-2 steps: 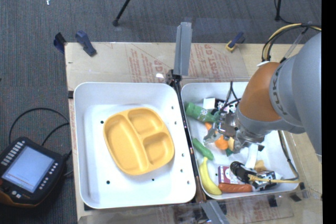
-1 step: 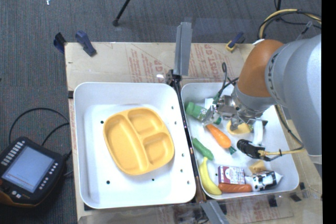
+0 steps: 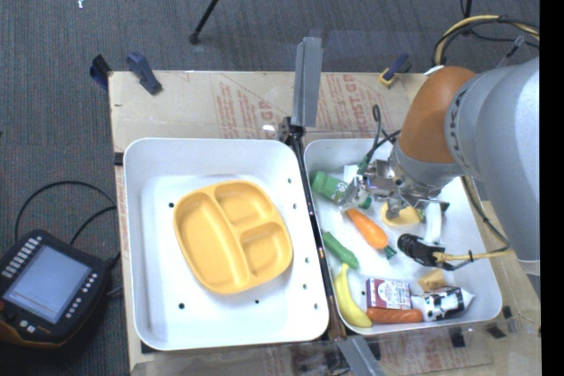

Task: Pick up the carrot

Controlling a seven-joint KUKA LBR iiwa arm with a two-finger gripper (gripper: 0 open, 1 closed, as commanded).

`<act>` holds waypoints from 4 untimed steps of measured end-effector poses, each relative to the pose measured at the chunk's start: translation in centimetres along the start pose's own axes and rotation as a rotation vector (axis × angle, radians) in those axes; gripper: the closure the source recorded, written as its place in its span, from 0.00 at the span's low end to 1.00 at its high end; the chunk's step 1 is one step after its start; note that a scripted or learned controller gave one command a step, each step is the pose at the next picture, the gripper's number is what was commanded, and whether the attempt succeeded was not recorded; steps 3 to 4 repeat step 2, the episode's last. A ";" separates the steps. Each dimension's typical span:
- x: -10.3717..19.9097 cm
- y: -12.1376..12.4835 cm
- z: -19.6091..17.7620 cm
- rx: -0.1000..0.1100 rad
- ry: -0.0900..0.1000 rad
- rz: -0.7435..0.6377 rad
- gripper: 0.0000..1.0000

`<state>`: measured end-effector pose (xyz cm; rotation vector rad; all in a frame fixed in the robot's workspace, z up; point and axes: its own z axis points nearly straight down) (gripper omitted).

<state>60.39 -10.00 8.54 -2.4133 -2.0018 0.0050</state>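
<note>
Two shallow white bins side by side on the bench: left bin (image 3: 145, 277) and right bin (image 3: 489, 277). In the left bin, one yellow divided plate (image 3: 233, 234) with three compartments, set a little left of centre, bare white floor all round it and most room along the near and left edges.

In the right bin, one carrot (image 3: 367, 228), orange, lying aslant near the middle, green end toward the near right. Just near-left of it, one green pepper-like vegetable (image 3: 340, 249). At the near-left corner, one banana (image 3: 348, 298), curved along the bin wall. Along the near edge, one small carton (image 3: 393, 290), one reddish sausage-like piece (image 3: 394, 314) and one black-and-white cow toy (image 3: 441, 304). Toward the far left, one green packet (image 3: 330, 186). Right of the carrot, one dark aubergine-like item (image 3: 419, 249) and one white bottle (image 3: 434, 222).

Gripper (image 3: 381, 180) low over the far middle of the right bin, just beyond the carrot's far end; fingers crowded by cables and clutter, so cannot tell how wide. Nothing seen held between them. Crowded on every side of the carrot, with little open floor; a narrow bare strip between carrot and green vegetable.
</note>
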 end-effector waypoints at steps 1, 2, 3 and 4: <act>0.0 -0.1 -0.7 0.006 0.001 0.000 1.00; 3.0 1.5 -10.0 -0.002 -0.002 -0.370 1.00; 3.0 1.5 -10.0 -0.002 -0.002 -0.370 1.00; 3.0 1.5 -10.0 -0.002 -0.002 -0.370 1.00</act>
